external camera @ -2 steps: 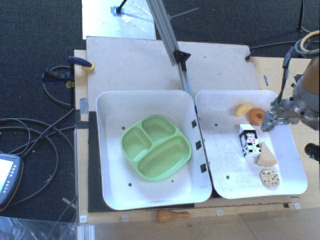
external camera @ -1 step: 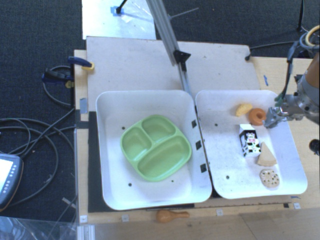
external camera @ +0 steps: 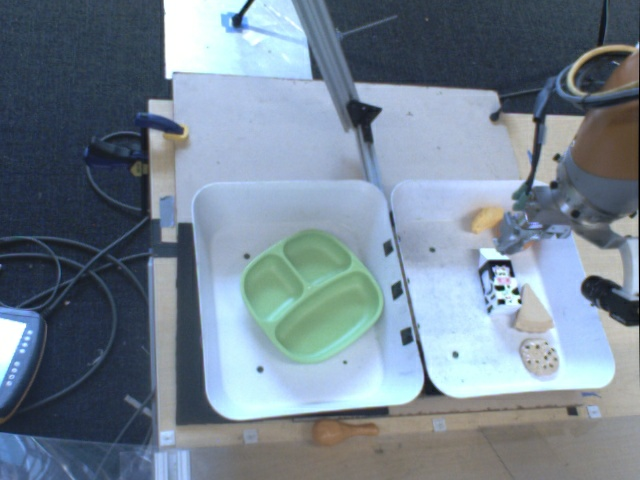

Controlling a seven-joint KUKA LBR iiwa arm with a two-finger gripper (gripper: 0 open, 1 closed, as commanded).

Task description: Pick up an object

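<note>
From my seat the tool [external camera: 520, 230] hovers just above the black-and-white patterned block [external camera: 500, 282] in the right bin [external camera: 440, 268]; whether it is released or clenched I cannot tell. A descent could clip the yellow piece [external camera: 487, 218] beside it, or nudge the block against the tan wedge [external camera: 533, 313] touching its lower side.

The gripper [external camera: 517, 230] is hovering over the right bin [external camera: 440, 268], beside a yellow piece [external camera: 487, 218]; a green divided plate [external camera: 312, 295] is lying in the left bin [external camera: 225, 268]
</note>
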